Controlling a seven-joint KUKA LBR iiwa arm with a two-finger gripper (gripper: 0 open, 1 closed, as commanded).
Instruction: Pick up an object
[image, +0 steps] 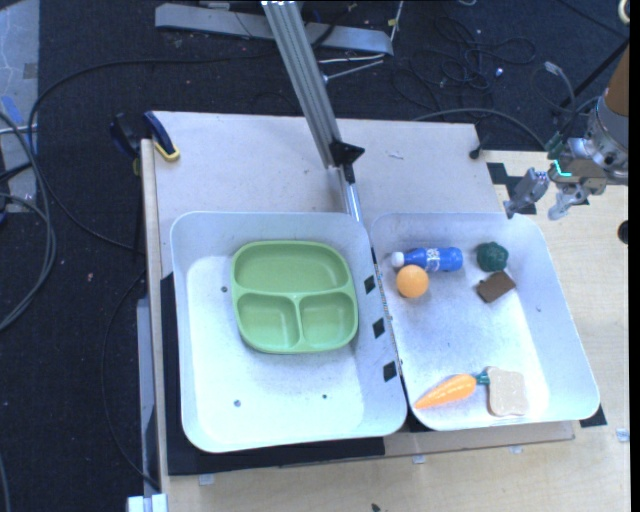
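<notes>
The right bin (555, 330) holds a blue bottle with a white cap (430, 259), an orange ball (412, 282), a dark green round object (491, 256), a brown block (495, 287), an orange carrot (447, 391) and a beige bread slice (507, 392). My gripper (546, 194) hovers above the bin's far right corner, beyond the green object, with its two fingers spread apart and nothing between them.
The left bin (200, 380) carries a green divided plate (296, 296). A slanted metal pole (310, 85) runs from the top down to the seam between the bins. Cables lie on the dark floor around the bench.
</notes>
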